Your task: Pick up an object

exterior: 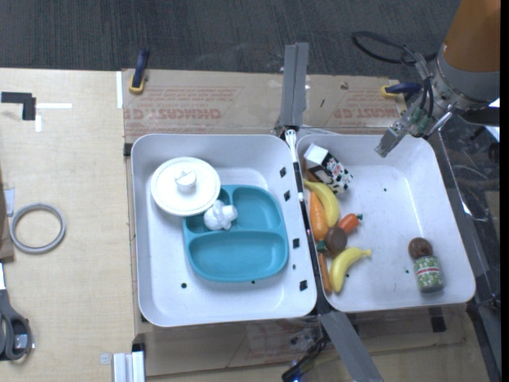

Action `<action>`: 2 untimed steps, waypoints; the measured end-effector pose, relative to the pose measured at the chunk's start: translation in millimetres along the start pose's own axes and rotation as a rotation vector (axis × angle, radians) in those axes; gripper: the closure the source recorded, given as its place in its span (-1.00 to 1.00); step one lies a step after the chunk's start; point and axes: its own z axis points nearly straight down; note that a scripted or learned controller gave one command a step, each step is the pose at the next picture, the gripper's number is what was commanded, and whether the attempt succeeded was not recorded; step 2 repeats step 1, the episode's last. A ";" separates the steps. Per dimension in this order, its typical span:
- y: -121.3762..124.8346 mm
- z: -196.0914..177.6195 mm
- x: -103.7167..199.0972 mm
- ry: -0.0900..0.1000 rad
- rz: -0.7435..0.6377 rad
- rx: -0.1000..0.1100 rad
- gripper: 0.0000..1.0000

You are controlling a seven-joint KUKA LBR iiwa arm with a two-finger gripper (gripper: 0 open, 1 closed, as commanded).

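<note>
The right bin (398, 289) holds a pile along its left wall: a black-and-white spotted toy (329, 168), a yellow banana (324, 200), an orange carrot (318, 216), a brown round fruit (336, 240) and a second banana (344, 264). Alone near the bin's right wall stands a small jar with a brown lid (425, 266). My gripper (395, 136) hangs over the bin's far right corner, well apart from every object, with nothing visibly in it.
The left bin (151, 293) holds a blue divided tray (246, 249), a white round lid (185, 185) and a small white lump (219, 216). A grey ring (36, 228) and scissors (12, 334) lie on the bench at left. Cables trail near the arm.
</note>
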 end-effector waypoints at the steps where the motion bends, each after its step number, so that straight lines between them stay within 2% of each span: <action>1: 62.3 55.9 -1.5 0.002 0.071 0.002 1.00; 2: 62.3 55.9 -1.5 0.002 0.071 0.002 1.00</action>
